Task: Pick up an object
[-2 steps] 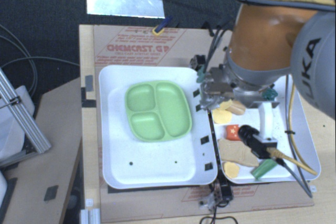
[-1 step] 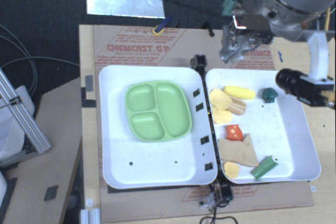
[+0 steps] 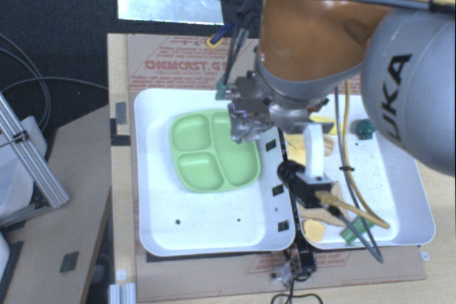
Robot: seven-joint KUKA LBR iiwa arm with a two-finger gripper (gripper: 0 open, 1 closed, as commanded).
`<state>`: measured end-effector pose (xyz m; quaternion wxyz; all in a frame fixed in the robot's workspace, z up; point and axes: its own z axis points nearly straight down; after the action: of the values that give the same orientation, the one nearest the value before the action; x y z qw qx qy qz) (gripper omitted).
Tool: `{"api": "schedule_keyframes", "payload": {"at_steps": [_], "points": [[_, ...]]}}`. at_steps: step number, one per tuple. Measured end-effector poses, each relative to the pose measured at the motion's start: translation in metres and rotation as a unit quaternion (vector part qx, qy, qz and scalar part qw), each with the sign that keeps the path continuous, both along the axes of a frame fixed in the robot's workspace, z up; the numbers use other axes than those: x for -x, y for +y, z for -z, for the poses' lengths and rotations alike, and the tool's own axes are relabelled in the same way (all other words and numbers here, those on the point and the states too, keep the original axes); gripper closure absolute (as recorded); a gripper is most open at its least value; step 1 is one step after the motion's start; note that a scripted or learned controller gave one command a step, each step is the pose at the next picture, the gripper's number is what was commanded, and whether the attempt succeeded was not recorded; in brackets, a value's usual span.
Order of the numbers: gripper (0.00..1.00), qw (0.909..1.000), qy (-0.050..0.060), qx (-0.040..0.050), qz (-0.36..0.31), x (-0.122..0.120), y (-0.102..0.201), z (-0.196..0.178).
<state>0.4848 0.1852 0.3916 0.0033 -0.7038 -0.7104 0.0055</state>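
my gripper (image 3: 246, 126) is hanging over the left bin (image 3: 153, 174), right at the far right corner of the green divided plate (image 3: 214, 151). it looks like it's over or touching that plate's rim, but honestly i cannot tell how wide it's spread or whether it has hold of anything, the wrist hardware blocks it from up here.

room to move: the plate takes up the middle and far part of the left bin, tilted a bit, with bare white floor along the near side and a strip down the left wall. to my right the divider between the bins (image 3: 279, 174) is just beside the plate's right edge, so that side is tight.

my arm (image 3: 320, 18) comes in from the right and covers most of the far half of the right bin (image 3: 406, 224). over there i can see a small teal thing (image 3: 365, 129) near the far right, some yellow pieces (image 3: 313, 228) at the near left corner, and a green bit (image 3: 350, 233) next to them, all well apart from the gripper.
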Motion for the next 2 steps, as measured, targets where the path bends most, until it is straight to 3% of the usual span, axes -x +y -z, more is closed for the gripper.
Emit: {"api": "schedule_keyframes", "payload": {"at_steps": [1, 2], "points": [[1.0, 0.9999, -0.01, -0.0031, 0.002, -0.002, -0.018, -0.062], [1.0, 1.0, -0.002, -0.0007, 0.0, 0.0, 0.053, 0.042]]}}
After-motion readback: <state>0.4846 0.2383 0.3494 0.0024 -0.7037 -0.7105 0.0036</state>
